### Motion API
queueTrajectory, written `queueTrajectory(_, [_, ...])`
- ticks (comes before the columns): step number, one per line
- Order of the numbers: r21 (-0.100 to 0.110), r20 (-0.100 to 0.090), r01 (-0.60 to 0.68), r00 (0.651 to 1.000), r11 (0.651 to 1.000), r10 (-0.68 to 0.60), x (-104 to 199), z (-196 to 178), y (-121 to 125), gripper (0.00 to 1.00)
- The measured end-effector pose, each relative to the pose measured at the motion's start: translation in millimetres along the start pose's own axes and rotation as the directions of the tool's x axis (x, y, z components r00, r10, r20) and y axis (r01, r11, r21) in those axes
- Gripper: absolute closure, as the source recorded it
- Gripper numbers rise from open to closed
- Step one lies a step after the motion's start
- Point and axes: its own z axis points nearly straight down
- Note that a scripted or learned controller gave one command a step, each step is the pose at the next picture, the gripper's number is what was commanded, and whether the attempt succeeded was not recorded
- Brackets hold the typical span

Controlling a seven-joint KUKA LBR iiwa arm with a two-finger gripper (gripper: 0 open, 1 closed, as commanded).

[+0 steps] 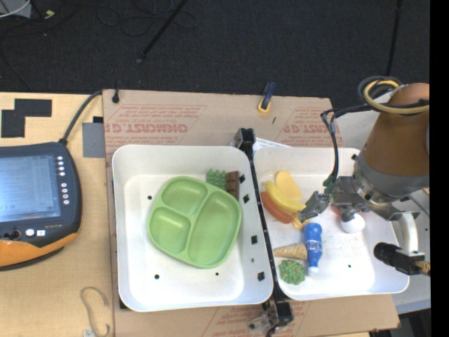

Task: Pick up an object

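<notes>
Blue bottle (313, 243) in right bin (365, 276); gripper (315, 206) above it, grip state indiscernible.

2 shallow white plastic bins (133, 188) (365, 279). 1 green divided plate (195, 220). 1 blue bottle (312, 244). 1 yellow banana (286, 190). 1 green broccoli pc (292, 272). 1 cone (290, 252).

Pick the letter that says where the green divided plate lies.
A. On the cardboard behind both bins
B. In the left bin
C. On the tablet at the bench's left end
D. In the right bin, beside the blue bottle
B: the green divided plate lies flat inside the left bin, while the blue bottle is in the right bin.
</notes>
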Motion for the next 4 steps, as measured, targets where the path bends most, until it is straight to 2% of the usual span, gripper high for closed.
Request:
queueTrajectory(1, [-0.013, 0.002, 0.002, 1.000, 1.000, -0.002, -0.4, -6.0, 2.3, 0.00])
queueTrajectory(2, [-0.005, 0.000, 0.001, 1.000, 1.000, -0.001, -4.0, 40.0, -2.8, 0.00])
queueTrajectory(3, [-0.004, -0.001, 0.002, 1.000, 1.000, -0.002, -1.0, 104.6, -3.0, 0.00])
queueTrajectory(4, [-0.010, 0.002, 0.001, 1.000, 1.000, -0.001, 0.0, 141.3, -3.0, 0.00])
